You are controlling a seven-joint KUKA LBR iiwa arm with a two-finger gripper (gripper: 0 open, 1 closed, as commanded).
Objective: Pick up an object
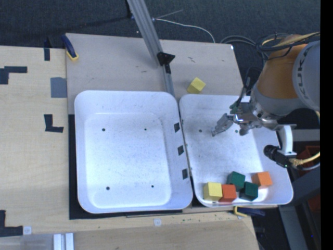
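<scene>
Blocks are grouped at the near edge of the right bin [270,191]: a yellow block [212,191] at the left of the group, an orange-red block [228,192] touching it, two green blocks [237,179] [250,191] just beside that, and an orange block [264,179] at the right end of the group. The cluster sits tight against the bin's near wall, and the blocks touch or nearly touch one another.

A further yellow block [196,85] lies on the bench [114,61], outside the bins, just beyond the far left corner of the right bin. The left bin [88,139] stands alongside, its right wall touching the right bin. A grey metal bar [148,30] slants down from the far edge of the bench to the gap between the bins. A blue and yellow clamp [70,48] sits at the far left corner of the bench.

The gripper [221,126] hangs over the far half of the right bin, well apart from the block cluster, with nothing between it and the blocks. The fingers [225,123] are thin and dark and point toward the bin's left wall; they appear close together, and nothing is seen between them. Whether they touch the bin floor cannot be told.

Part of the maker's lettering shows on the grey arm at the right edge, but it is cut off and cannot be read in full.
</scene>
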